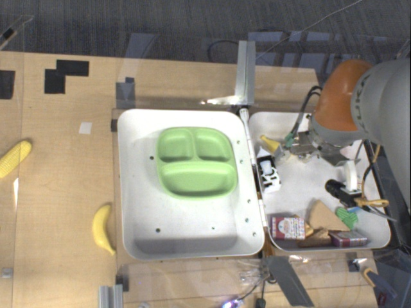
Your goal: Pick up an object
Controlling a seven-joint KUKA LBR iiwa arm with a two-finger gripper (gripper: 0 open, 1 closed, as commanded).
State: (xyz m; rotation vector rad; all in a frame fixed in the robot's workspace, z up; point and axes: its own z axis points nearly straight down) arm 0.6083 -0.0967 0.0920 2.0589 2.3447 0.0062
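I see the gripper [297, 147] low over the right bin [384, 239]; whether its fingers are apart I cannot tell. A small red box [287, 227] lies at that bin's near edge, its label unreadable. A green divided plate [195, 161] fills the left bin [138, 236].

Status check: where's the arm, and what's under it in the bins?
Arm over right bin, gripper buried behind wrist. Nothing seen held. Small boxes and clutter along near edge; green tray in left bin.
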